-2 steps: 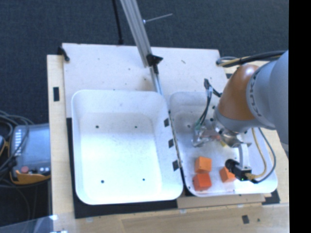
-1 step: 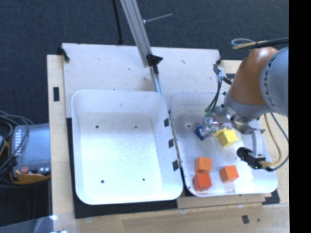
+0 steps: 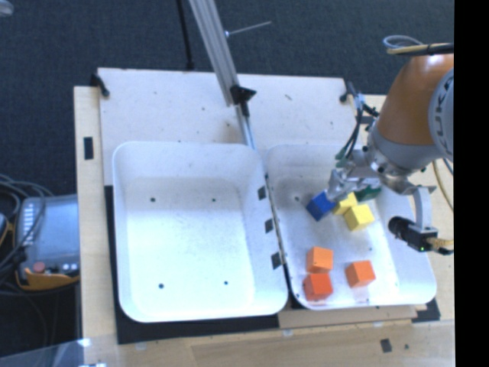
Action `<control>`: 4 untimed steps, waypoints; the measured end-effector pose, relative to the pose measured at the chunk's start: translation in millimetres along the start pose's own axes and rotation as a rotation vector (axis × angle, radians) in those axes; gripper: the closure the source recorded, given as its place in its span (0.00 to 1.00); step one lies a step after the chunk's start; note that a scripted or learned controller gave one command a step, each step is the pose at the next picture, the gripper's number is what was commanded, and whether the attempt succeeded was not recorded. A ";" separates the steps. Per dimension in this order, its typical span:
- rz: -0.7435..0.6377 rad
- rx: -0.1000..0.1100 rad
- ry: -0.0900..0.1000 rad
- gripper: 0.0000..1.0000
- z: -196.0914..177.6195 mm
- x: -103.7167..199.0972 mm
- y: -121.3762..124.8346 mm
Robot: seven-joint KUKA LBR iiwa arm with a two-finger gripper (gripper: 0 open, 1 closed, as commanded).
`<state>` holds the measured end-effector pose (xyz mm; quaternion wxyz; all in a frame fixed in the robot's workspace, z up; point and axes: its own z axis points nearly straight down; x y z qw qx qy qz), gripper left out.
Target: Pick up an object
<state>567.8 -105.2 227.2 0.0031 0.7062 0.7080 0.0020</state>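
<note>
The right bin holds a blue cube, two yellow cubes touching each other, and three orange cubes nearer the front. A bit of green shows beside the yellow cubes at the wrist. My gripper hangs low over the bin, right above the blue cube and the upper yellow cube. The wrist body covers the fingertips.
The left bin lies beside the right one, with a shared rim between them. A slanted metal rail rises from the back of the bench. A black fitting hangs off the arm over the right bin's right side.
</note>
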 end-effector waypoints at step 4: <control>-0.002 0.006 0.002 1.00 4.1 184.7 63.7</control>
